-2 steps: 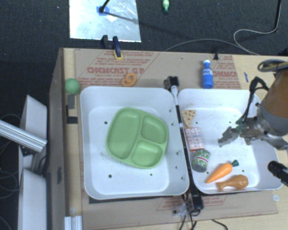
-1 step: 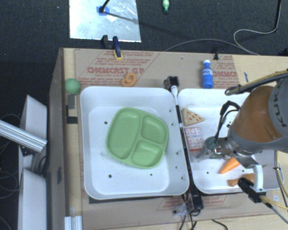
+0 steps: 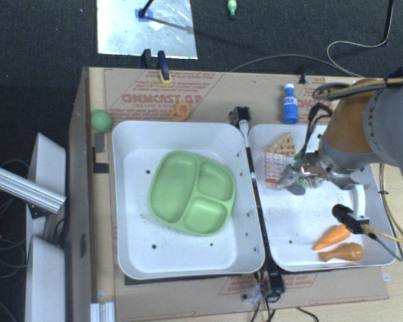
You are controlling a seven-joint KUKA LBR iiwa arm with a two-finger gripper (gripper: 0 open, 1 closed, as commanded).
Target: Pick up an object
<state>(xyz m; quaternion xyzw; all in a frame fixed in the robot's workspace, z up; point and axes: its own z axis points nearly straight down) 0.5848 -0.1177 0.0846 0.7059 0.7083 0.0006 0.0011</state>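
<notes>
Approach step: gripper (image 3: 294, 182), jaw state indiscernible, just beside red-and-white packet (image 3: 277, 158); next move requires closing on it.

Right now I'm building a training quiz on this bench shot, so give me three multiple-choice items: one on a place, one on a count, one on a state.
1. Where does the green divided plastic plate lie?
A left white bin
B right white bin
C bench top
2. How many orange toy vegetables lie in the right white bin?
A one
B two
C four
3. How does the blue plastic bottle stand?
A upright
B on its side
C upside down
Key: A, it lies in the left white bin; B, two at the near right corner; A, white cap on top.
</notes>
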